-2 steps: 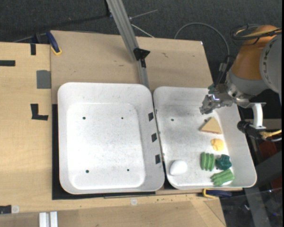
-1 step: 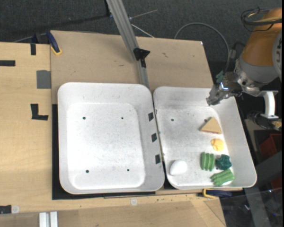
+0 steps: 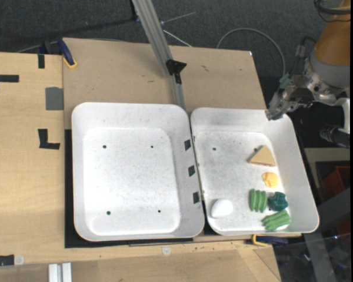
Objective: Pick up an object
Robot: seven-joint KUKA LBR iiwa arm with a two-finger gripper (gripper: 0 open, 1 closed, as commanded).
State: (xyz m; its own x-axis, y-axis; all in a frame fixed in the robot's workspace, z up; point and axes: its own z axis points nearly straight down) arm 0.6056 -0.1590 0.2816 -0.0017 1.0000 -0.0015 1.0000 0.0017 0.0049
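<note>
The right bin (image 3: 235, 125) holds several small objects along its right and front side: a tan wedge (image 3: 262, 156), a yellow piece (image 3: 270, 179), a green ribbed piece (image 3: 257, 200), a dark teal piece (image 3: 277, 202), a lighter green piece (image 3: 276, 220) and a white ball (image 3: 222, 208). My gripper (image 3: 275, 111) hangs over the bin's back right corner, above and behind the tan wedge. Nothing shows between its fingertips.
The left bin (image 3: 129, 116) lies beside the right one. A grey metal pole (image 3: 156, 34) slants down to the bins' shared back edge. A cable (image 3: 247, 37) loops on the brown board behind. The bench's edge runs just right of the right bin.
</note>
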